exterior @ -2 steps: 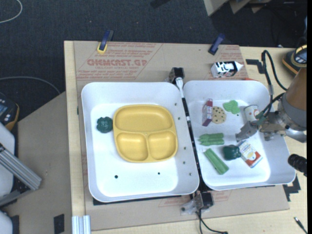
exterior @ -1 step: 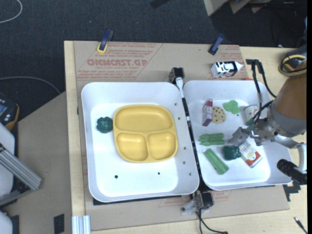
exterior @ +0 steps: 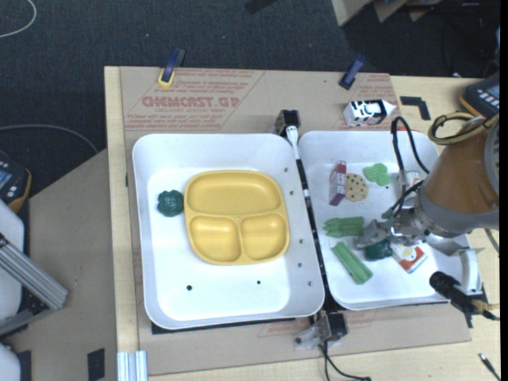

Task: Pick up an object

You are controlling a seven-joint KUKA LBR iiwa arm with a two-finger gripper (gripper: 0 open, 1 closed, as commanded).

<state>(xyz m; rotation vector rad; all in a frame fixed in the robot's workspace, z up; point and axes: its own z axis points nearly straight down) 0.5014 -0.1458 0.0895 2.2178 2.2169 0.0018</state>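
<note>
Right now a dark green object (exterior: 378, 251) is lying in the right bin (exterior: 317, 153), w/ the gripper (exterior: 375, 239) sitting right on top of it; can't tell if it's gripping or loose. Green stick (exterior: 352, 262) is lying just beside, leafy green piece (exterior: 344, 227) above it. Cookie (exterior: 355, 186), red-white packet (exterior: 339, 182) and light green bit (exterior: 377, 174) are sitting farther back. Left bin (exterior: 151, 213) is holding a yellow divided plate (exterior: 236, 215) and a dark green lump (exterior: 170, 203).
</note>
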